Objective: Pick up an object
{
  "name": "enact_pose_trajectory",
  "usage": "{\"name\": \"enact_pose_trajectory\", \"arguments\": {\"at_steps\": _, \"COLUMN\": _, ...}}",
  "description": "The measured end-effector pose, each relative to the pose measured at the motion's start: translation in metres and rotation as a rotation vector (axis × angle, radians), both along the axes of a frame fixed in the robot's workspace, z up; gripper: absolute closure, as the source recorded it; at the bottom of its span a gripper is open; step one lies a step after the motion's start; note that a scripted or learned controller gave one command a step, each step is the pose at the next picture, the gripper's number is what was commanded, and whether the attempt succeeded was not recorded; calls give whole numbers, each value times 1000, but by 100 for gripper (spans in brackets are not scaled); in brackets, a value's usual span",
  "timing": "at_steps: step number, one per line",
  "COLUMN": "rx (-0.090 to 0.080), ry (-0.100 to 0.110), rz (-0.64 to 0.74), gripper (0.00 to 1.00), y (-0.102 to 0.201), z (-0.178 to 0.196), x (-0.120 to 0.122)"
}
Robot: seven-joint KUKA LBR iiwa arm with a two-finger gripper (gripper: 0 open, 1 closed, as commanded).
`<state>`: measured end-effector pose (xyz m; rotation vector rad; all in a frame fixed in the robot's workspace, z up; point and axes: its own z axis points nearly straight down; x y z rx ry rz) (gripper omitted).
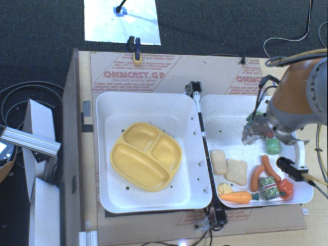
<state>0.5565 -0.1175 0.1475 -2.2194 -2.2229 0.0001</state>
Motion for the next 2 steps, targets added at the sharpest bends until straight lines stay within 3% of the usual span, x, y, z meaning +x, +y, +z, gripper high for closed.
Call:
{"name": "enact_pose_trajectory", "arguments": {"at_steps": 1, "rx": -2, "ry": -5, "rz": 3, "gripper": 0, "y": -23, "z": 48, "x": 94}}
{"name": "enact_pose_trajectory", "arguments": {"at_steps": 2, "rx": 0, "ry": -3, "rz": 5, "gripper": 0, "y": 43, "z": 37, "x": 113}}
